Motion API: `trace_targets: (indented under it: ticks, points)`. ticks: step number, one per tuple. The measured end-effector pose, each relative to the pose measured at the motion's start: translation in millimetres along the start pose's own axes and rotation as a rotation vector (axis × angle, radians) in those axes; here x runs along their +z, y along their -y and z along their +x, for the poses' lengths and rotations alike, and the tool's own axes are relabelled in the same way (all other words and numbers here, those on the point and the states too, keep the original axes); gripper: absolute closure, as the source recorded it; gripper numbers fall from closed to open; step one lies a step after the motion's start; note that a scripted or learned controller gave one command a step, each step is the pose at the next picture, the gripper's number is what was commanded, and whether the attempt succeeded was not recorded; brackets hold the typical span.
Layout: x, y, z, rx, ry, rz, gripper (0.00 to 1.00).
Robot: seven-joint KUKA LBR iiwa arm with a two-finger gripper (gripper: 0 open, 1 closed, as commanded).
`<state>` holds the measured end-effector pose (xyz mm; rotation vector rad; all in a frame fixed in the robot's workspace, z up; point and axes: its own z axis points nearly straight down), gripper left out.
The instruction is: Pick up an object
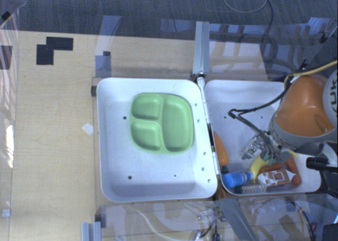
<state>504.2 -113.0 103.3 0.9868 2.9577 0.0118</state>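
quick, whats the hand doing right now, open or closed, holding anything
hand: low in the right bin, over the yellow object and the orange bottle; open or closed cannot be told, no object seen held.

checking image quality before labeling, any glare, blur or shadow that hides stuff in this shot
Camera view: even, soft lighting, the green tray sharp in the left bin; pale reflections from clear panels streak the bench edges; the arm covers part of the right bin, and the hand is small and cluttered over the objects there, its details hard to read.
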Motion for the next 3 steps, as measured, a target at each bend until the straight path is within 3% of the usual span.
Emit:
trace_targets:
  ticks: [1, 2, 3]
  points:
    - [-104, -63, 28, 0.157, -0.011, 0.010, 1.00]
    - [-86, -67, 24, 0.384, -0.014, 0.015, 1.00]
    - [-130, -138, 62, 0.052, -0.013, 0.009, 1.00]
